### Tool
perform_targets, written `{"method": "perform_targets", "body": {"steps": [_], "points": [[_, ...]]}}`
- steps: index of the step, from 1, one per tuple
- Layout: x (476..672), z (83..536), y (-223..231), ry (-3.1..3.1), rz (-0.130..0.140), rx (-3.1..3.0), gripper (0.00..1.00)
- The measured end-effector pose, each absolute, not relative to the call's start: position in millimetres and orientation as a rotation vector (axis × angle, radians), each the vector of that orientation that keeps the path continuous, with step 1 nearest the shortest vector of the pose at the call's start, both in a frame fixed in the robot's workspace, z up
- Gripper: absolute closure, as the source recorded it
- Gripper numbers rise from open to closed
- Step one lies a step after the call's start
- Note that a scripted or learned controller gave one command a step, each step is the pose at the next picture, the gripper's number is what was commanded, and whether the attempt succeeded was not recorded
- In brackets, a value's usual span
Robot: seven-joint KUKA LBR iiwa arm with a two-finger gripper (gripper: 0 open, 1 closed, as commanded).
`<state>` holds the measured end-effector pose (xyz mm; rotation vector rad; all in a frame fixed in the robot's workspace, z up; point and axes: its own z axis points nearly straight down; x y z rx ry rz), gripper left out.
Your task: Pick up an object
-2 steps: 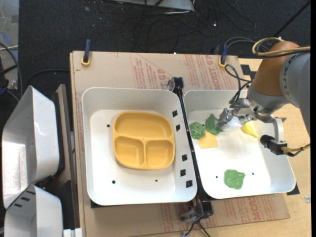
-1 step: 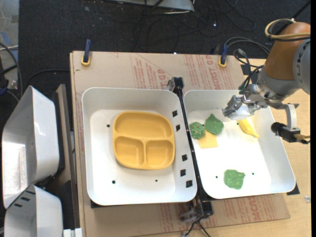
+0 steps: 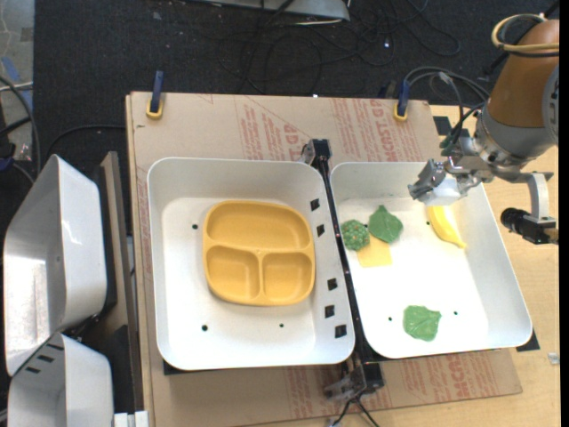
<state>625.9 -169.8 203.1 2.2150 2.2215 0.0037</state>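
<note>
White plastic makes up two shallow bins side by side on a cardboard-covered bench [image 3: 267,118]. Left bin [image 3: 173,238] holds a yellow divided tray [image 3: 260,251] lying flat near its middle. Right bin [image 3: 498,310] holds small play foods: a round green piece [image 3: 356,234] touching a leafy green piece [image 3: 386,224], both resting against a flat yellow slice [image 3: 374,254]; another green leaf [image 3: 421,322] lies well apart, nearer the front. A banana [image 3: 445,225] lies by the far right wall. The grey arm [image 3: 520,105] reaches in from the right, its gripper [image 3: 437,183] just above the banana's top end. I cannot tell how the gripper is set.
</note>
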Motion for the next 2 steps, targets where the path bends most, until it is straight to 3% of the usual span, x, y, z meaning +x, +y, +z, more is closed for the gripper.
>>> {"method": "perform_targets", "body": {"steps": [2], "points": [[617.8, 210, -62, 2.231, 0.001, 2.214, 1.0]]}}
